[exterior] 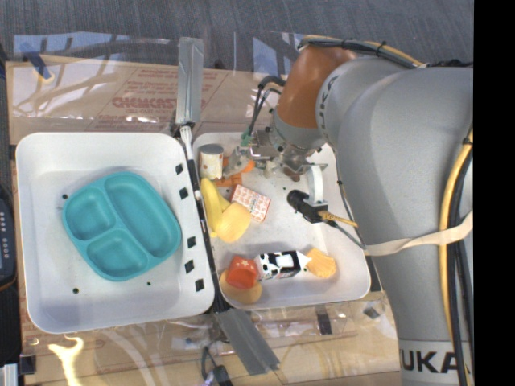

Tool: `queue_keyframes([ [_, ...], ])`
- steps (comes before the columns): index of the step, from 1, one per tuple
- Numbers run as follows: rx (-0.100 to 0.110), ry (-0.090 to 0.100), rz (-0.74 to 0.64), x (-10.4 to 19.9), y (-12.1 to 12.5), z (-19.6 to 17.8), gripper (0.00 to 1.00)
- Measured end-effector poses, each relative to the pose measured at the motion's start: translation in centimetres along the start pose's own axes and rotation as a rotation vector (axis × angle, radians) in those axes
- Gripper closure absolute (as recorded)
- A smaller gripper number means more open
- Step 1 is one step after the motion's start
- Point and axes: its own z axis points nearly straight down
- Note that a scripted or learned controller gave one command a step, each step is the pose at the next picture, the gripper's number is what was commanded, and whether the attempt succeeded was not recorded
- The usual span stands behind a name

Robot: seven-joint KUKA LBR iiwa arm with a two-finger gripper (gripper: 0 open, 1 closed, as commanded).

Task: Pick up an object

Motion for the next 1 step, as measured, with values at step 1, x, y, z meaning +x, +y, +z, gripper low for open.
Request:
queue_keyframes([
  [1,0.003,0.004,-0.004,0.19,0.03,-1.04,1.0],
])
